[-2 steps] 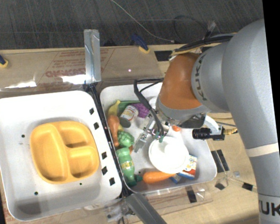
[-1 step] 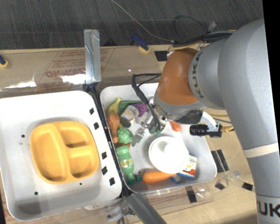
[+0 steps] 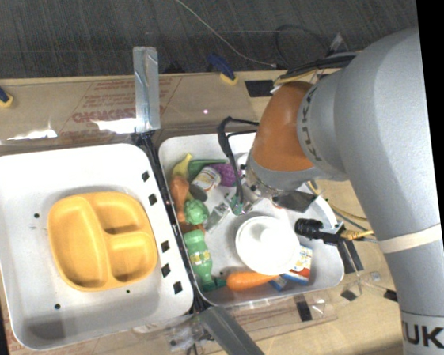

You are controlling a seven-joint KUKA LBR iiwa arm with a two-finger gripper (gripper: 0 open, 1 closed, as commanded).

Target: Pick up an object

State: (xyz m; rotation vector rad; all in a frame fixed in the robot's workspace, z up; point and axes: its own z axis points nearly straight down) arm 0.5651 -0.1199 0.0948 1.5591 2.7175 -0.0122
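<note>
- the grey arm [image 3: 379, 155] with its orange band [image 3: 277, 138] reaches in from the right over the right bin [image 3: 329, 276], and covers much of its far right part.
- the gripper [image 3: 238, 199] sits low among the toys near the bin's middle; whether it is released or clenched cannot be told.
- objects crowd the right bin's left wall: a yellow banana [image 3: 181, 164], an orange piece [image 3: 179, 192], green pieces [image 3: 199, 251], a purple toy [image 3: 227, 172].
- a white bowl [image 3: 265, 245] lies mid-bin, an orange carrot [image 3: 249, 279] along the near edge.
- the left bin [image 3: 17, 196] holds a yellow divided tray [image 3: 101, 238], with bare white floor all round it.
- "kuka" reads on the arm's base [image 3: 427, 336]; red print on the cardboard [image 3: 103, 111] is too faint to read.
</note>
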